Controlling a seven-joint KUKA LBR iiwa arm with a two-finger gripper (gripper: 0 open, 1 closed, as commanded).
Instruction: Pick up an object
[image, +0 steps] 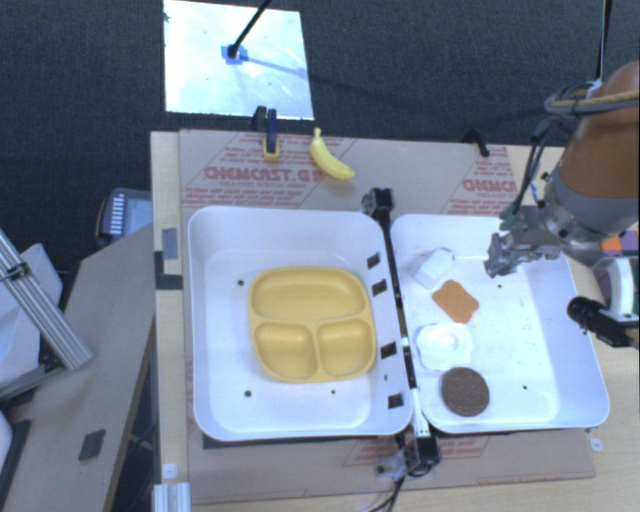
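Near: round brown cookie-like disc (465, 391), white lumpy piece (443, 345) laid loose in right white bin (570, 400) | Mid: flat orange slab (455, 300) unheld, likely target | Far: claw (503, 256) hung above, presumably lined up; spread cannot be told

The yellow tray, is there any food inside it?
No. The yellow tray sits in the left bin with three bare compartments. What lies underneath it is covered.
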